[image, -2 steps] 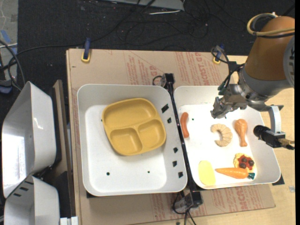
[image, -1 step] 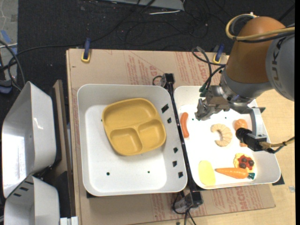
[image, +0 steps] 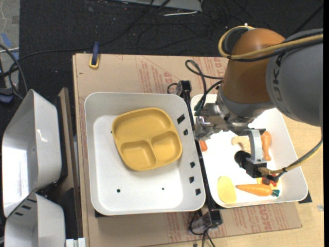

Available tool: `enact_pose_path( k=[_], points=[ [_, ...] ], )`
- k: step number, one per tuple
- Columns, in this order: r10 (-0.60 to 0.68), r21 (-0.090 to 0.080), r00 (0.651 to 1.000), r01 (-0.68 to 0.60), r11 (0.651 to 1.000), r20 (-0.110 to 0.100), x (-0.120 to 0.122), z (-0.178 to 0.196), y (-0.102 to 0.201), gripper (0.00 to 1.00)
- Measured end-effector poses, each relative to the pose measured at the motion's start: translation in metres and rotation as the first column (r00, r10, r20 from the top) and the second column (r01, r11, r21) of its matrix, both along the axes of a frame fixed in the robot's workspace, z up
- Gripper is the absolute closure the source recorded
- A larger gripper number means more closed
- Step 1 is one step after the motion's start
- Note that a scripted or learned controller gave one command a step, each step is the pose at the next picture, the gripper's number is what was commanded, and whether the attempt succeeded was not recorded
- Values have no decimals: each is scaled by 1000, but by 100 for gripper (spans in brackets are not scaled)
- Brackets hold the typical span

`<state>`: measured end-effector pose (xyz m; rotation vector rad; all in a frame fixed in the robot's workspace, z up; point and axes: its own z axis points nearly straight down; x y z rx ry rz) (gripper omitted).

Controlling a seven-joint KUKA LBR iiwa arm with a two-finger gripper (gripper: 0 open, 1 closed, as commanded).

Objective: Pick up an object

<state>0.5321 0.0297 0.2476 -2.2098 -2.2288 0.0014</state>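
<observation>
Reaches in from the right over the right bin [image: 222,159], orange band uppermost, wrist turned down. Hangs with the gripper [image: 204,126] low by that bin's left wall, just above a small orange piece [image: 203,146]. Cannot tell whether open or closed. Lying toward the same bin's near edge: a carrot [image: 253,190] beside a yellow disc [image: 226,188]. In the left bin [image: 139,192], a yellow divided plate [image: 146,138].

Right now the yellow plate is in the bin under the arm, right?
No. The camera view shows the plate lying in the left bin, not the one under the arm. The arm is over the right bin.
</observation>
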Motion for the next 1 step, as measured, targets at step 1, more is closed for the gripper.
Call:
enact_pose_path(
  k=[1],
  points=[
    [0, -1, 1000, 0, 1000, 0, 0, -14, 58, 100]
  ],
)
